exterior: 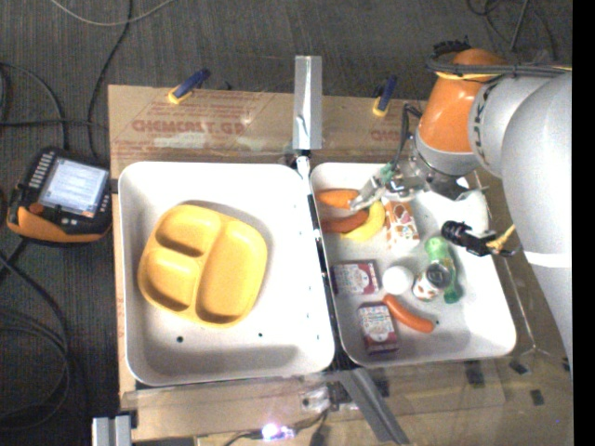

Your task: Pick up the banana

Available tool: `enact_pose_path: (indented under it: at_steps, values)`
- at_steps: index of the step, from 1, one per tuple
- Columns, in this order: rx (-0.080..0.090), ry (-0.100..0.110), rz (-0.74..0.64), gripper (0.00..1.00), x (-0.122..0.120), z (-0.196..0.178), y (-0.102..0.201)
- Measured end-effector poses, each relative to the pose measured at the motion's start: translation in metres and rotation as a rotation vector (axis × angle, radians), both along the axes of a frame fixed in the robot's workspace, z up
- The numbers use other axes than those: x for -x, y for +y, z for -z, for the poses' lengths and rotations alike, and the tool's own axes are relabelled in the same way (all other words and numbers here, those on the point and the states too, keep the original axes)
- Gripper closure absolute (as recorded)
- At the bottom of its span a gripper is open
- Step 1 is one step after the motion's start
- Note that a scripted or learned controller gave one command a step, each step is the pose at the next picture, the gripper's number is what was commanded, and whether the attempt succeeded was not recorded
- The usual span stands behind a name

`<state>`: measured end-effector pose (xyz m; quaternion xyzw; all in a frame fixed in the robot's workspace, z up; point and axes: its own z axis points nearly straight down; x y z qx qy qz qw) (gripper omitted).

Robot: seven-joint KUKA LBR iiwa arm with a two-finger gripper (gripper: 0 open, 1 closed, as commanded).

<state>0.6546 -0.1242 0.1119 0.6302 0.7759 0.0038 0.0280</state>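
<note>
On the bench, two white bins: left bin (279,342) at 9 o'clock, right bin (485,321) at 3 o'clock, rims touching along the middle. In the left bin, one yellow divided tray (204,263), tilted, near the centre. In the right bin, one banana (371,226) at 10 o'clock, lying against one red curved piece (340,222) with one orange piece (335,197) just beyond, toward 11. Three small printed cartons: one (402,223) just beside the banana at its 3 o'clock, one (355,276) toward 8 o'clock, one (377,328) at 7 o'clock. One white ball (397,279) near the centre, one green bottle (440,251) at its 2 o'clock, one small jar (429,287) touching the bottle, one orange sausage-shaped piece (410,315) at 6 o'clock. Above the banana, toward 12 o'clock of it, one gripper (379,190) under the orange wrist band; cannot tell whether spread or pressed together, nor whether touching the fruit. Outside the bins, two blue clamps (189,84) on the cardboard at 12 o'clock and one teach pendant (61,195) at 9 o'clock.
</note>
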Motion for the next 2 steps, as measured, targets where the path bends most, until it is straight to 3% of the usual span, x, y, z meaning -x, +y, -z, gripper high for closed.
enact_pose_path:
  at_steps: [1, 2]
  values:
    - [-0.020, 0.041, -0.080, 0.00, 0.003, 0.023, 0.007]
    - [-0.021, 0.038, -0.080, 1.00, 0.003, 0.013, 0.008]
